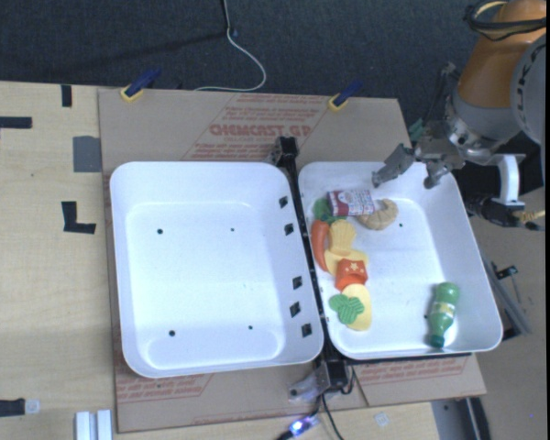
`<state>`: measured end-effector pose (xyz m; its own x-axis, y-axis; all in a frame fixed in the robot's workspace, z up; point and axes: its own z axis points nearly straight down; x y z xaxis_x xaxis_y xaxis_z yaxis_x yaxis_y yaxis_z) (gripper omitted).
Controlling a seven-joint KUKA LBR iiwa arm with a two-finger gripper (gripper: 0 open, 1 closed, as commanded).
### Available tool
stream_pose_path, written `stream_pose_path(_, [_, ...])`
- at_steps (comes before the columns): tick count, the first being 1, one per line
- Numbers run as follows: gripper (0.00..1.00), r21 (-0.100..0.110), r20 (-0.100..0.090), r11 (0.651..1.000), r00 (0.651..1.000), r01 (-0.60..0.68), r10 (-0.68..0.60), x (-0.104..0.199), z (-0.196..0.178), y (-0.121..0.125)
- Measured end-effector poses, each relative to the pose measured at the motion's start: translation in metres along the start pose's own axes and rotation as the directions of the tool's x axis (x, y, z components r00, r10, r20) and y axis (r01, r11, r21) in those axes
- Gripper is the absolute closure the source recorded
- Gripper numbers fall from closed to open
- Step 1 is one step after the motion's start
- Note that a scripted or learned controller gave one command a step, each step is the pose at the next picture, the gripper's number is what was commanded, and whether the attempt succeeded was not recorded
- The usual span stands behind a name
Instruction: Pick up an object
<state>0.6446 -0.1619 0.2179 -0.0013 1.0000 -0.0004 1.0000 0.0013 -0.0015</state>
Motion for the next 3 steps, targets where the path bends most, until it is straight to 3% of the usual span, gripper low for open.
stream_pose_path(1, [0.00,0.007,-0.003,1.000,1.000,0.003,-0.003,0.061,0.040,-0.052])
stream_pose_path(2, [0.00,0.001,-0.001,1.000,1.000,0.001,-0.001,0.065,0.138,-0.050])
stream_pose_path(3, [0.00,-0.001,0.000,1.000,1.000,-0.001,0.001,0.067,0.133,-0.092])
